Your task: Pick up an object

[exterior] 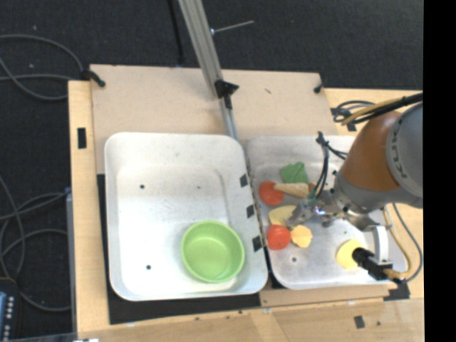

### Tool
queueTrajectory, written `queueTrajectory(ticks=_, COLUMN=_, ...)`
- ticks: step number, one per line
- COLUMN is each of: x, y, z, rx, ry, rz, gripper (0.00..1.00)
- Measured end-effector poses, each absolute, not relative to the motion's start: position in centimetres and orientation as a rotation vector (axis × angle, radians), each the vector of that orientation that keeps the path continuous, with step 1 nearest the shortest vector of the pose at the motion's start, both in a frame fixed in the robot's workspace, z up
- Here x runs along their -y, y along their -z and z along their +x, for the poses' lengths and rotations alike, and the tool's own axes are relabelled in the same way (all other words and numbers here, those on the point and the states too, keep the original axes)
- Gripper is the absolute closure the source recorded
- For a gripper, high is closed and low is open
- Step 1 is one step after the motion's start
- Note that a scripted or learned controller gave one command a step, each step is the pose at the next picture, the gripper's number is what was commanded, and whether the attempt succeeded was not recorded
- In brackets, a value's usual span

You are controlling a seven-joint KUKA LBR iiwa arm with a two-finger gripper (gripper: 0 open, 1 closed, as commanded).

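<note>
Camera view: gripper point(311, 211) hangs over the pale yellow piece point(283, 214); finger state unclear, so descend straight, centred, avoiding the red ball point(278, 237).

Place: a robotics lab, as I see it.
Signs: my bench point(199, 98) bears two bins point(142, 162), cables point(28, 63) trail over dark floor, aluminium post point(203, 41) stands behind.

My single fixed camera looks down at a slant from above the surface point(164, 105), far enough back to take in both white bins: left bin point(128, 191), right bin point(313, 273), arm point(377, 159) entering from right.
</note>
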State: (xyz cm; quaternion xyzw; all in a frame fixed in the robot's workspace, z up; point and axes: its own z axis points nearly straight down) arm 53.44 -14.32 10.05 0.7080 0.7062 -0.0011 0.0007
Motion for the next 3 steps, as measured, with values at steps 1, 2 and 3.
queueTrajectory(ticks=1, x=14.3, y=-11.2, z=53.6, rx=-2.212, ry=-0.005, rz=2.226, gripper=1.00)
queueTrajectory(ticks=2, x=14.0, y=-16.5, z=52.8, rx=-2.217, ry=-0.006, rz=2.219, gripper=1.00)
queueTrajectory(ticks=3, x=13.4, y=-21.7, z=52.3, rx=-2.222, ry=-0.007, rz=2.213, gripper=1.00)
